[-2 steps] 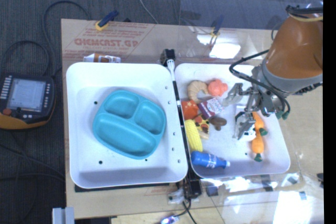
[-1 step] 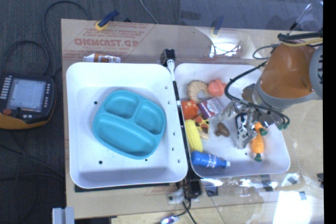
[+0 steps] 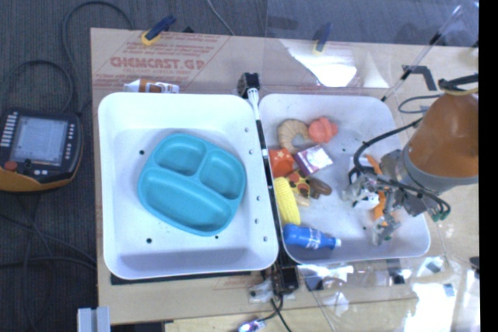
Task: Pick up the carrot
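Carrot: taken to be the orange sliver (image 3: 377, 206) in the right bin (image 3: 405, 249), toward its right side; identity uncertain, since wires partly hid it.
Carrot vs claw: it lay right at the gripper (image 3: 382, 220), touching or just beside its tip.
Claw state: could not tell; cables and glare masked the tip, so no grasp was recorded.
Arm pose: it reached in from the right and hung low over the bin floor, judged to be a pose for a grasp.
Neighbours: corn cob (image 3: 286, 199), blue bottle (image 3: 310, 237) and purple box (image 3: 314, 159) sat well apart to the left, so the approach looked uncrowded.
Left bin: held the blue tray (image 3: 192, 183).
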Action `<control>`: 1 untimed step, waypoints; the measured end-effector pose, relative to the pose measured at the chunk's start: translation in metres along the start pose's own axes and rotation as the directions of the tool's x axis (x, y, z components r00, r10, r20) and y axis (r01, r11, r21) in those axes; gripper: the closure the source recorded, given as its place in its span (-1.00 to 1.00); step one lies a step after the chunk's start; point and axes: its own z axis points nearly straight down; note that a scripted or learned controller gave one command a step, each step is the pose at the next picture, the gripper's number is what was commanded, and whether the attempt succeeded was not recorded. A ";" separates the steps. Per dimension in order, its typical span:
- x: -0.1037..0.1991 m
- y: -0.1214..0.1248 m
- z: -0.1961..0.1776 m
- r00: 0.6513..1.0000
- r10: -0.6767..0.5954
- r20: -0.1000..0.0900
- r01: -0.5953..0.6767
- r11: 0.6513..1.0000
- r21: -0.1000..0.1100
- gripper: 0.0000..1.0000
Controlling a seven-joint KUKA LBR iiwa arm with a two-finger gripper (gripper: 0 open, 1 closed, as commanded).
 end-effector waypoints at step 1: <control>-0.003 0.000 -0.012 1.000 -0.001 0.006 0.001 1.000 0.005 1.00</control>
